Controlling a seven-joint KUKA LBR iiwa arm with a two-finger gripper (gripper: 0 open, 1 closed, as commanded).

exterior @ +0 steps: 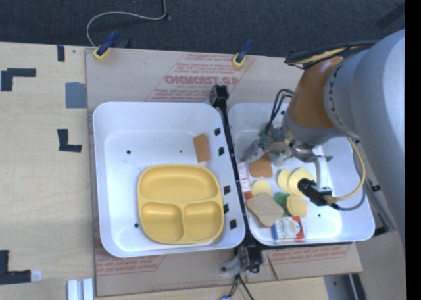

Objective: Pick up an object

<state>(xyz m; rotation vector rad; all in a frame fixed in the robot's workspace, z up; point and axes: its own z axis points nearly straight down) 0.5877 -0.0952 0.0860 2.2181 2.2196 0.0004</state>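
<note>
White plastic, smooth and shallow: two bins side by side on a cardboard sheet [184, 78] printed in faded red, lettering partly legible as "CHEMCAST GP". Left bin [118, 127] carries a yellow divided tray [181, 203], matte, rounded corners, three compartments, and a small tan rectangular block [202, 148] lying near the bin's right wall, apart from the tray.

Right bin [355, 223] holds a tight cluster of toy foods. Noted: brown toast-like slice [261, 168], pale yellow round pieces [295, 180], a green bit [281, 200], a tan bread-shaped slab [265, 209], a small carton [288, 229] with red and blue print, too small to read.

Arm [368, 95] grey with an orange band, reaching in from the right. Gripper [275, 150] sits low over the cluster's upper edge, just beside the brown slice. Pincer state: cannot tell, blurred and hidden by the wrist.
</note>
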